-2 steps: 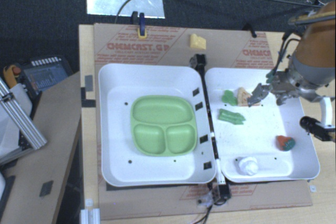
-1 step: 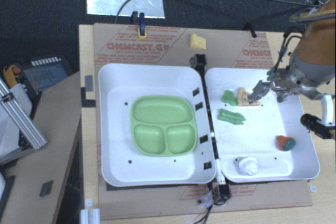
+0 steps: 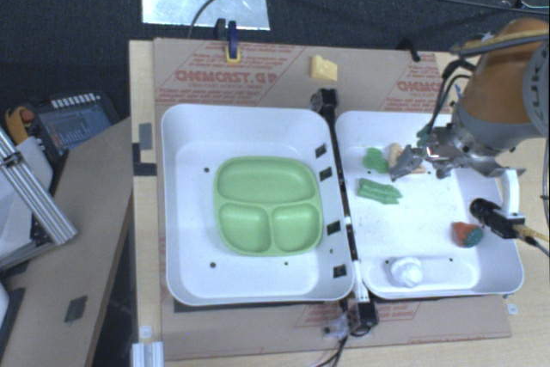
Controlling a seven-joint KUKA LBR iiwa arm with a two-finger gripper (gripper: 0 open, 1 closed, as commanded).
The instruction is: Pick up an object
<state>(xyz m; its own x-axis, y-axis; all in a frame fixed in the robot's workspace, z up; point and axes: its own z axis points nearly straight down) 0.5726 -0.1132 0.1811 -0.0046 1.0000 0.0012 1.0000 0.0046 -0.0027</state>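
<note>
Objects for the task lie in the right bin [image 3: 503, 278], five small ones, all apart from the arm's side wall. A rounded green lump [image 3: 375, 159] and a pale beige piece [image 3: 395, 153] sit near the upper left corner, very close together; I cannot tell if they touch. Just below them lies a long green piece [image 3: 379, 191], flat and a bit ridged. A small red thing with a green end [image 3: 465, 233] is well apart, toward the right. A white rounded thing [image 3: 406, 272], smooth like plastic, rests near the front wall.

The gripper [image 3: 406, 168] is low over this bin, pointing to the left, its tip just beside the beige piece and above the long green piece. Whether it is wide or narrow I cannot tell, and nothing is seen held in it.

The left bin [image 3: 176, 185] bears a light green plate [image 3: 265, 206] with three compartments, matte, with rounded corners. Both bins are shallow, white and glossy. They stand on a brown board [image 3: 258, 73] with red print, where a small yellow block [image 3: 324, 67] lies behind the bins.
</note>
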